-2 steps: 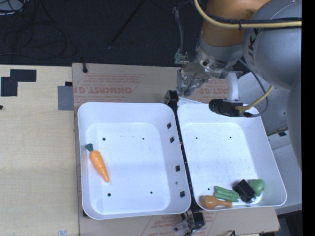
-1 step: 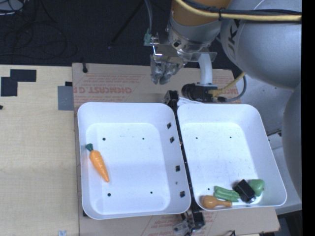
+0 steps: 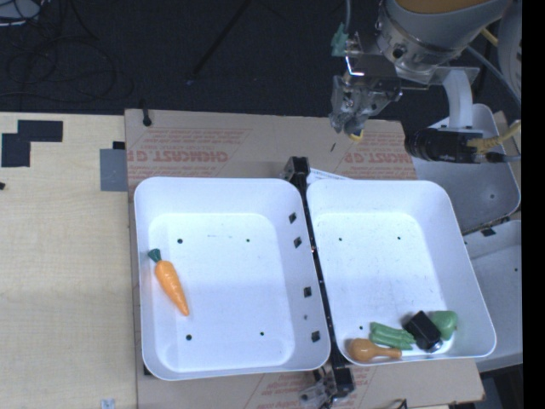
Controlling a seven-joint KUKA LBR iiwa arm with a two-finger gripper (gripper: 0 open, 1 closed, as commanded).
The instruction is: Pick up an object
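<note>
Objects for picking lie in two shallow white bins set side by side on a cardboard sheet (image 3: 255, 147) printed with reddish lettering, which rests on the tabletop (image 3: 60, 262). Left bin (image 3: 145, 220): one toy carrot (image 3: 171, 285), orange with a small green top, lying near the left wall with its tip pointing toward the near right. Right bin (image 3: 451, 220): four items clustered in the near right corner. These are an orange pear-shaped piece (image 3: 371, 350) closest to the near wall, a green pod-like piece (image 3: 392, 336) just beside it, a black block (image 3: 423, 330) tilted against the pod, and a rounded green piece (image 3: 444, 320) partly behind the block; the block touches both green pieces. A black divider strip (image 3: 308, 262) with clips runs between the two bins.

Arm (image 3: 434, 15): grey, entering from the upper right, raised well above and beyond the far edge of the right bin. Hand (image 3: 353, 126): pointing downward over the cardboard behind the bins, well apart from every object; nothing is seen between its fingertips, and how far they stand apart cannot be told at this distance. A black cylindrical fitting (image 3: 443, 146) lies to the right of the hand. Dark grey and black patches (image 3: 34, 139) mark the tabletop at far left.
</note>
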